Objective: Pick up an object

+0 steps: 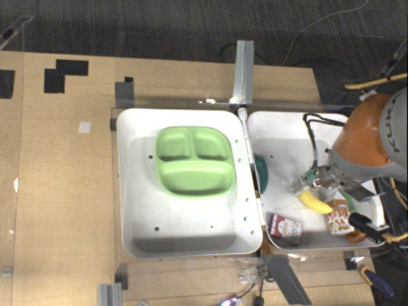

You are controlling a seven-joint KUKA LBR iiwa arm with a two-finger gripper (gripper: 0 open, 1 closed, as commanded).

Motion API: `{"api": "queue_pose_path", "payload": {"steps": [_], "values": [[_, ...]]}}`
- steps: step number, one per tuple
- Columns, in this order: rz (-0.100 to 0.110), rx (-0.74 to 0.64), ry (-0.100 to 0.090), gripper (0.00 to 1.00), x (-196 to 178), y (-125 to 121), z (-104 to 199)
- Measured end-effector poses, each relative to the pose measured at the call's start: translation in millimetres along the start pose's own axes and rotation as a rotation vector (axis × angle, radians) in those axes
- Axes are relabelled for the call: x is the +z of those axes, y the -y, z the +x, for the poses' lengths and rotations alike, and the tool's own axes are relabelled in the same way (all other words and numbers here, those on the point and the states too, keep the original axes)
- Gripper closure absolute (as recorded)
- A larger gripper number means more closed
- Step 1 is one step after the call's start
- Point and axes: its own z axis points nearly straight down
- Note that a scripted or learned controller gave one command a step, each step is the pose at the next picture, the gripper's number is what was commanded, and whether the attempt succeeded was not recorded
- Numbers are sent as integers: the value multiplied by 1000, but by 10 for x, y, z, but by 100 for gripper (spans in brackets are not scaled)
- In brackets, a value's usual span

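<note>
Banana [315, 201], the likeliest object for the pick, is seen lying in the right bin [280, 139], just below and touching the gripper [317, 178]. Whether the jaws are wide or narrow cannot be told, and nothing is seen held between them. The step in hand is judged to be the descent onto the fruit. A closing on the banana's middle and a straight lift would be called for next. Beyond the jaws, a snack packet [340, 215] lies beside the banana, a dark carton [284, 228] nearer the bin's front, and a green tray [194, 160] in the left bin [137, 190].
</note>
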Motion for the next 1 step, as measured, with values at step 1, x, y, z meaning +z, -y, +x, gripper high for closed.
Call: {"api": "queue_pose_path", "payload": {"steps": [1], "values": [[8,6,-1,100,-1594,281,524]]}}
